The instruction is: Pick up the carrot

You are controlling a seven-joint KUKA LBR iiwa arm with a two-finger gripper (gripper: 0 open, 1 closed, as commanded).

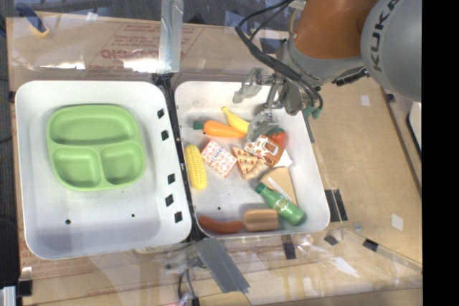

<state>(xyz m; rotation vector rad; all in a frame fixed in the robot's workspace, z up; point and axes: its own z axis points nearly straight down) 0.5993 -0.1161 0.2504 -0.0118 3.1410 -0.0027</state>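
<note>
One carrot [222, 130] lies in the right bin [315, 175], upper left part, tip touching the banana [235, 120]. Gripper [262, 127] sits just right of it over the banana's end; can't tell its fingers' state. Green tray [96, 147] sits in the left bin [29, 154].

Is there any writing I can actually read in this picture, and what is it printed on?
"KUKA": in dark letters on the grey shell of the robot arm, running up its side.
Red print on the cardboard sheet behind the bins: it appears upside down and too blurred to read.
Red-and-white food packet in the right bin: it has markings, too small to make out.
</note>
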